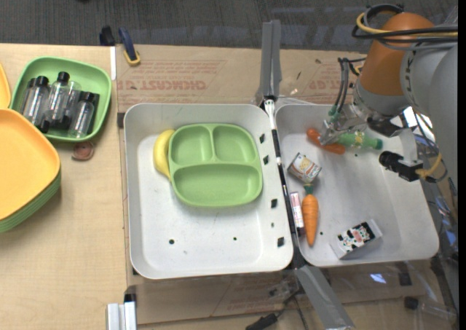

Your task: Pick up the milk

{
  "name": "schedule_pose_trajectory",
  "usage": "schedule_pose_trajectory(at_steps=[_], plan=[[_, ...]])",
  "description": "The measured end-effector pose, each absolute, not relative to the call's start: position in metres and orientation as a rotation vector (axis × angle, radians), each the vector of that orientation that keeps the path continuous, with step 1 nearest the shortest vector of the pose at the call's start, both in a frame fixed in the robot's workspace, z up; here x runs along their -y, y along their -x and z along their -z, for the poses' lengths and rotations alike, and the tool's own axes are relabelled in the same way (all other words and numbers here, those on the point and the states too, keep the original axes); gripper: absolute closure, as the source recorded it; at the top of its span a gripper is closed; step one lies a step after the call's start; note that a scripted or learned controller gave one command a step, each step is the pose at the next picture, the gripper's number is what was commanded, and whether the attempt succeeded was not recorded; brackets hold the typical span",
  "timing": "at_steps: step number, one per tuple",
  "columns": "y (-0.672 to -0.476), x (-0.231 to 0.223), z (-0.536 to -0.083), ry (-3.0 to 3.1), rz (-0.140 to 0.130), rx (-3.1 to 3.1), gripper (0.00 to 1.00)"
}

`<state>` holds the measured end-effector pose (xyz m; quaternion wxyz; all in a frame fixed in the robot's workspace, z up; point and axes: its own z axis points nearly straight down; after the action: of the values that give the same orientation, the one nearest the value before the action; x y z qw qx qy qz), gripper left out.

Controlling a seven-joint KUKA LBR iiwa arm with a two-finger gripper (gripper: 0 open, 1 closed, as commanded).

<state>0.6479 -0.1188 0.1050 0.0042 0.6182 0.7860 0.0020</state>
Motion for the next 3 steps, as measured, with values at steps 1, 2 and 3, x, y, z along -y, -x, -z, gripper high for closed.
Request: schedule_pose_trajectory(at_steps=[1, 2, 3], plan=[[-0.649, 0.150, -0.123, -1.594, 0.000, -2.702, 1.00], [-0.664, 0.120, -0.103, -1.083, -0.004, -2.930, 1.00], [-0.648, 0.095, -0.099, -0.965, 0.000, -2.987, 1.00]])
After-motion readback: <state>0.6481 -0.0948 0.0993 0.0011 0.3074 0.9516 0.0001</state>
